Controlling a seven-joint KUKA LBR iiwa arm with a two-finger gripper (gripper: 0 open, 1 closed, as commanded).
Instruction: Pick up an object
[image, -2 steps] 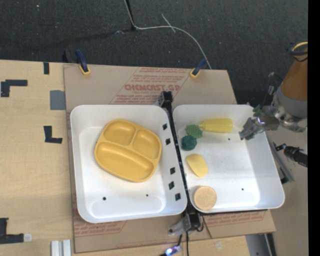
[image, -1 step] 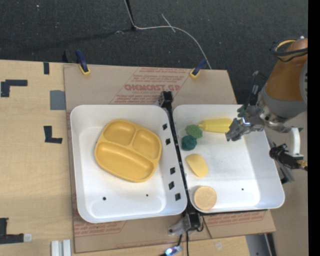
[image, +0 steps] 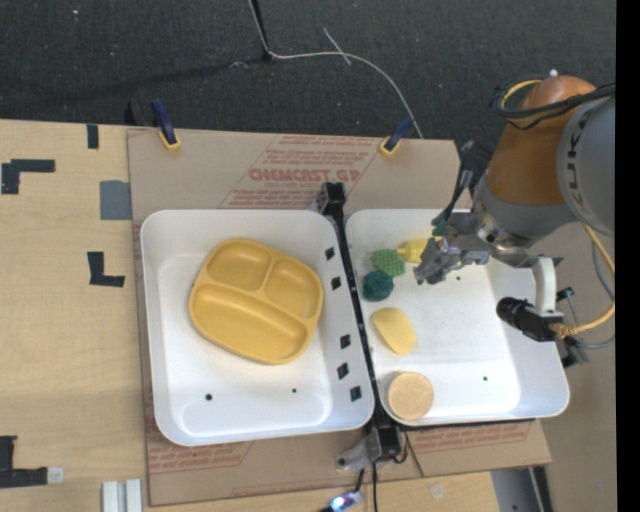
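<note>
The right bin (image: 520, 385) holds several small objects. A green block (image: 388, 261) and a dark teal round piece (image: 377, 287) lie near its left wall. A small yellow piece (image: 413, 249) sits just right of the green block. A pale yellow lemon-shaped object (image: 394, 329) lies below them, and a tan round disc (image: 410, 395) rests at the front edge. My gripper (image: 434, 266) hangs low over the bin's back part, right beside the small yellow piece, with nothing visibly between its fingers.
The left bin (image: 165, 390) carries a yellow divided plate (image: 257, 299). A black divider strip (image: 347, 300) runs between the bins. Clamps (image: 165, 128) hold the cardboard base at the back. The arm's grey and orange body (image: 540, 160) looms over the right bin's far corner.
</note>
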